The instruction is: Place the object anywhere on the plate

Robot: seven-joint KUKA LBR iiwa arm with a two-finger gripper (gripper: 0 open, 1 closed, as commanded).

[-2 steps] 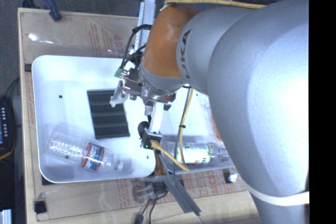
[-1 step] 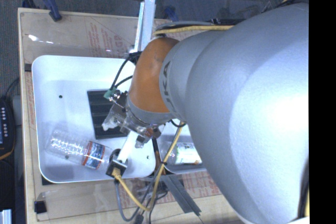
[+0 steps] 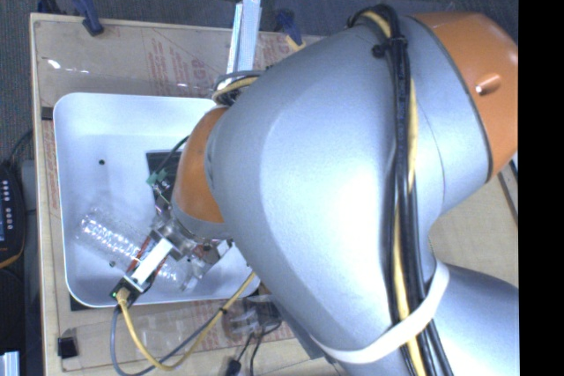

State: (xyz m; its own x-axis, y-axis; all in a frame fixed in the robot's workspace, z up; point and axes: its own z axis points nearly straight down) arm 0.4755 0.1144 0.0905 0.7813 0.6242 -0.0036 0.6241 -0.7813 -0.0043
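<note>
Tool (image 3: 181, 264) low inside the left bin (image 3: 70, 154), near its front wall, beneath the grey arm (image 3: 352, 189) that covers most of the desk (image 3: 132, 57). A clear plastic bottle (image 3: 110, 240) lies on the bin floor just left of the tool.

You're looking at a robotics lab: a grey arm (image 3: 352, 189) (cables strapped along it) above a white bin (image 3: 79, 128) on a clamped board (image 3: 132, 57).
</note>
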